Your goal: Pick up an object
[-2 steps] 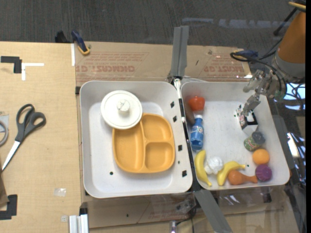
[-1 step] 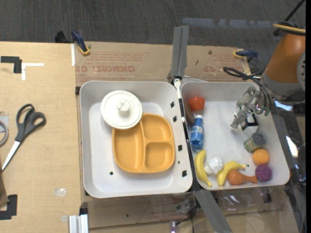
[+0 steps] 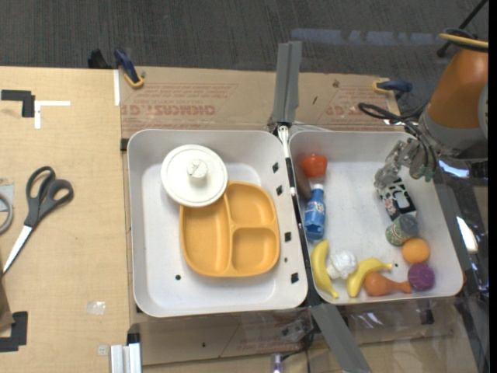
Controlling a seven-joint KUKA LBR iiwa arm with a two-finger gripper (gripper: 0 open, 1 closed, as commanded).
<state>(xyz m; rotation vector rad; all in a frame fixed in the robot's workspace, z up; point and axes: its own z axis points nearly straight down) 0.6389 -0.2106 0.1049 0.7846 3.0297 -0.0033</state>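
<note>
My gripper hangs over the upper right part of the right bin, below the arm's orange band. Just under it lies a black and white object; whether it touches the gripper is unclear. Further down that side sit a greenish can, an orange fruit and a purple fruit. Along the bin's front lie two bananas, a white lump and an orange carrot-like piece. A blue bottle and a red fruit lie by the left wall.
The left bin holds a yellow divided tray and a round white lid. Scissors lie on the bench at far left. Blue clamps sit behind the bins.
</note>
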